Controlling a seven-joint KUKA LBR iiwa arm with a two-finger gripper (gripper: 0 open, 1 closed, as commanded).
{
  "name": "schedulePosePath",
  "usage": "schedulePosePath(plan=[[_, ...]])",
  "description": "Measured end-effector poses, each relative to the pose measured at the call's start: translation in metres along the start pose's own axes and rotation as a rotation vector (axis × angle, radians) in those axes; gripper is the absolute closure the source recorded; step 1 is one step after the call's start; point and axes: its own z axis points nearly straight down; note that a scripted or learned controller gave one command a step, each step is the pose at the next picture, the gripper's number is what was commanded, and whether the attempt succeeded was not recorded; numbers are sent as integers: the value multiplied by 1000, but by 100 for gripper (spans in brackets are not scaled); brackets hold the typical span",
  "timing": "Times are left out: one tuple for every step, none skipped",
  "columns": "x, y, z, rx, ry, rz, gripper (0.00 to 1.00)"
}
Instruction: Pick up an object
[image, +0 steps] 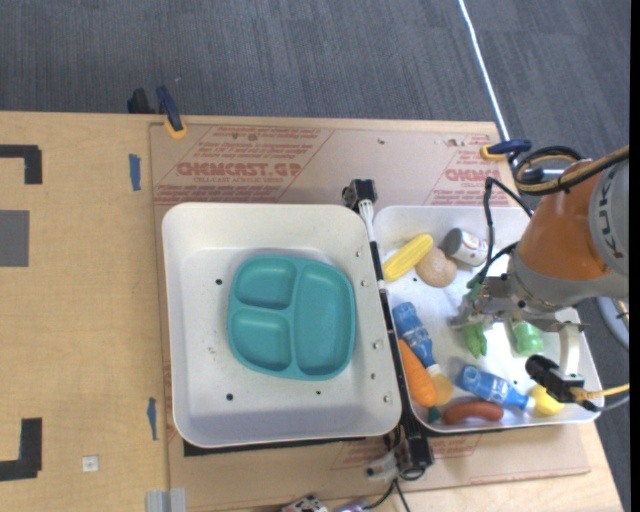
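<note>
Two white bins sit side by side on the worktop (80, 330). Left bin (190, 320) holds a teal divided plate (292, 315). Right bin (580, 350) holds the clutter: yellow banana (408, 256), tan ball (436, 268), blue bottle (412, 332), carrot (420, 376), red sausage (472, 411), green pieces (524, 335). Tool (487, 305) is low over the right bin's middle, beside the green pieces; can't tell its finger state.

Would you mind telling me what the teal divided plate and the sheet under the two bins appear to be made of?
The teal divided plate looks like moulded plastic: uniform colour, rounded compartment edges, a soft satin sheen. The brown printed sheet under the two white bins seems to be cardboard or paper-masked board: matte tan surface with red lettering; the view leaves open which.
</note>
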Motion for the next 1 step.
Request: schedulePosePath(plan=[[49,-28,-116,6,2,-93,100]])
